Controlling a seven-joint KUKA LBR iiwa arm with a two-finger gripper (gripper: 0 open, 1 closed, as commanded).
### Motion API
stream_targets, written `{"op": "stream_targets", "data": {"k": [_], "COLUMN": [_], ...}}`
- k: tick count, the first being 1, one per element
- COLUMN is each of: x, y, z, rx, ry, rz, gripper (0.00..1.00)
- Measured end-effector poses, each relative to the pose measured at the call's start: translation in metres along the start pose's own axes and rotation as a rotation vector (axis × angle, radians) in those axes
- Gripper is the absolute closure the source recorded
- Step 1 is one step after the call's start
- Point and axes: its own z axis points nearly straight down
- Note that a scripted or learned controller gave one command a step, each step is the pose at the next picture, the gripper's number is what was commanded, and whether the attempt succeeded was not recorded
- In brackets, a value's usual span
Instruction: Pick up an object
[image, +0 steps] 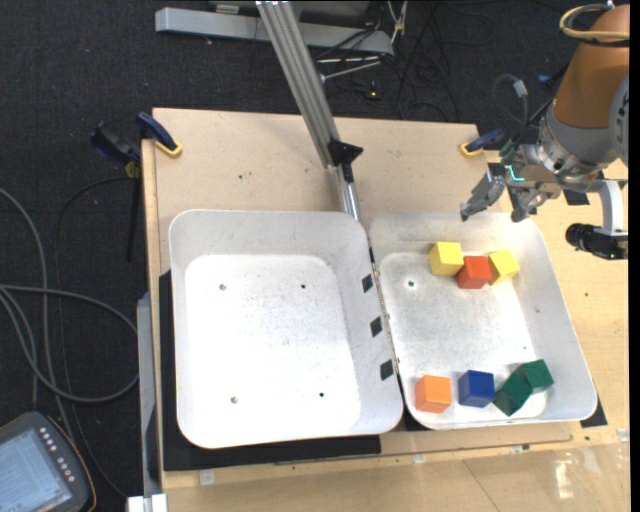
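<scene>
Grey arm with orange band reaching in from the right, pincer hanging above the far rim of the right bin, fingers spread apart, nothing between them. Just below and in front of the pincer, on the bin floor: a yellow cube, a red-orange cube touching it, and a smaller yellow block touching the red-orange one on its other side. Along the near wall of the same bin: an orange cube, a blue cube just beside it, then two dark green blocks pressed together at the corner. Left bin alongside, touching the right bin down the middle. Both bins resting on the tan tabletop.
</scene>
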Motion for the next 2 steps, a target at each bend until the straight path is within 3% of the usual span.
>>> {"op": "stream_targets", "data": {"k": [1, 2], "x": [0.0, 0.006], "y": [0.0, -0.001], "z": [-0.003, 0.042], "rx": [-0.003, -0.001], "ry": [-0.001, -0.001], "rz": [-0.001, -0.001], "gripper": [0.0, 0.0]}}
